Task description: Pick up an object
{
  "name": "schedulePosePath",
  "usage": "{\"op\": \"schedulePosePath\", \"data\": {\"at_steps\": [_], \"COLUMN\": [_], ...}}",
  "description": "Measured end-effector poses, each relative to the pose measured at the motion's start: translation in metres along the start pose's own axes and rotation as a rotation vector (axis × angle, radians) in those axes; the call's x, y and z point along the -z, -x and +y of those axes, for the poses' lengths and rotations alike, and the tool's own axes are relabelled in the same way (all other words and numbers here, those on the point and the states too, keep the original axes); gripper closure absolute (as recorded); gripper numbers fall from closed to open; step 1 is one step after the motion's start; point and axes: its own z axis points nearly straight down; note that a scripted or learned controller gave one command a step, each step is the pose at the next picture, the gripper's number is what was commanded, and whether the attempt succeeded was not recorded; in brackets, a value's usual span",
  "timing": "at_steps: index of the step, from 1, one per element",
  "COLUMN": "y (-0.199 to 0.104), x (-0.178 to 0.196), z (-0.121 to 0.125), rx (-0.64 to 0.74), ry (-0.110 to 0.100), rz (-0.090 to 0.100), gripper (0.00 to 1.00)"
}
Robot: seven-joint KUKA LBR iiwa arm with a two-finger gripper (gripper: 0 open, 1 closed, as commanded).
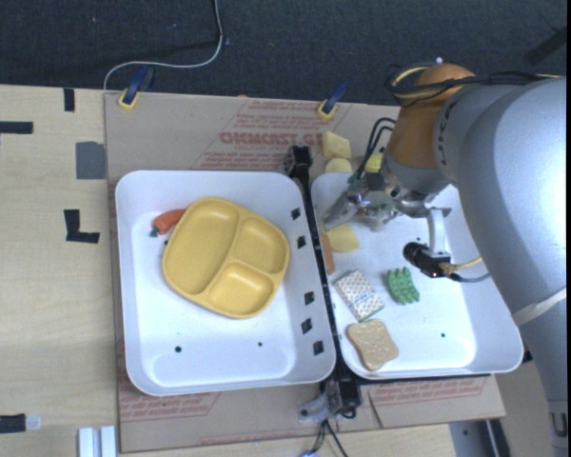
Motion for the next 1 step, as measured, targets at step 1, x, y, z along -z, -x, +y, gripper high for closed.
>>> {"op": "schedulePosePath", "data": {"at_steps": [1], "y": [0.0027], "x": [0.0001], "z": [0.0009], "rx": [0.000], "ry": [0.001], "rz": [0.000], "gripper": [0.00]}}
